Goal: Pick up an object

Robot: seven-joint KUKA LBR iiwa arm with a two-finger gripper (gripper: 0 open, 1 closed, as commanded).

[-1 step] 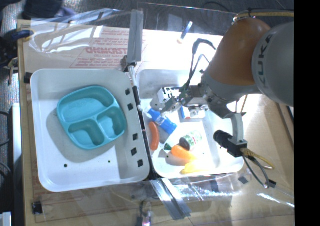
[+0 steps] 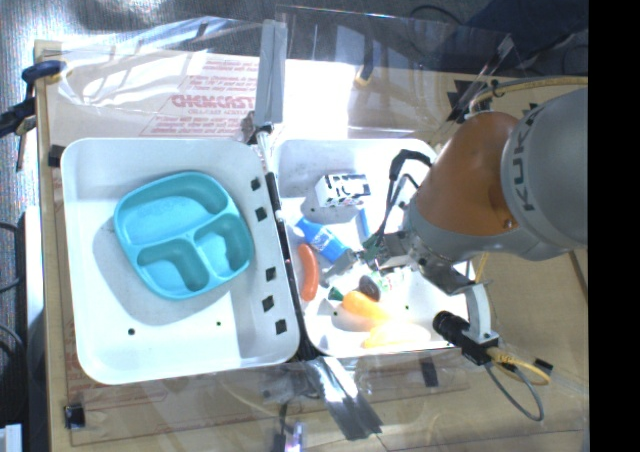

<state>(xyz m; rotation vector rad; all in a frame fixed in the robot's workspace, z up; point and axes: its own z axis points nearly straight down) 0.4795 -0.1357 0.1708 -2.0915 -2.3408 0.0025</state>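
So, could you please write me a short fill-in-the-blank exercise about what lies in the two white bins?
1. The light blue plastic divided tray lies in the ____ bin.
2. That tray has ____ compartments.
3. The long orange carrot-shaped toy lies in the ____ bin, near the divider.
4. The grey arm with the orange band reaches over the ____ bin.

Missing words: left; three; right; right

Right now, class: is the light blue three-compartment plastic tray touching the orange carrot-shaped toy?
Apart. The camera view shows the light blue three-compartment plastic tray in the left white bin and the orange carrot-shaped toy across the divider, in the right bin.
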